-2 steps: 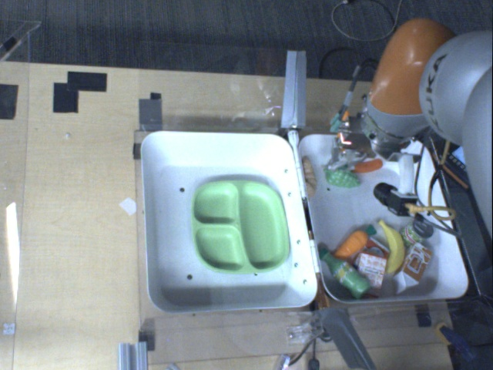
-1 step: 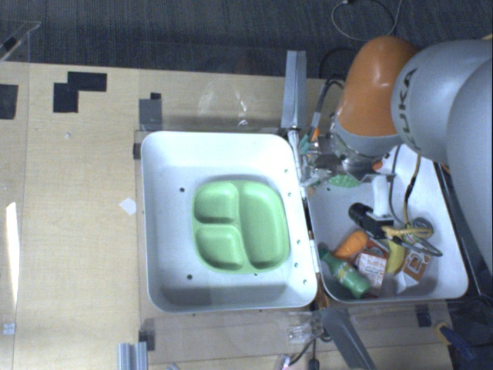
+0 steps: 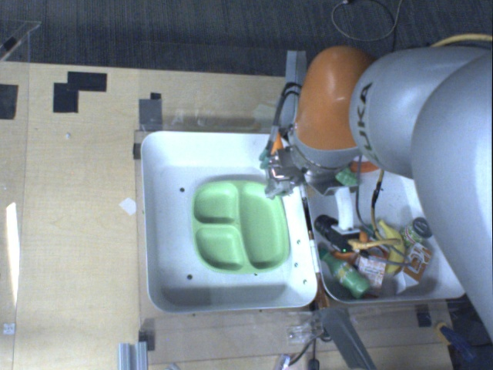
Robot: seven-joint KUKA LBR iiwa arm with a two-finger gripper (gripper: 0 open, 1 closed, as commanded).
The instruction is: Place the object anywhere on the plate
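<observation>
- Hovering at about one o'clock of the green divided plate [image 3: 240, 223], the gripper [image 3: 279, 177] hangs over the left bin [image 3: 158, 230]; whether its jaws are wide, narrow or holding anything, I cannot tell.
- No object lies on the plate; the likely candidates are in the cluttered pile [image 3: 370, 257] in the right bin [image 3: 431, 287], at three o'clock of the plate.
- Risk: a release here could miss, landing on the bin's rim.
- Pale wooden bench [image 3: 69, 230]; dark carpet [image 3: 154, 14] at twelve o'clock.
</observation>
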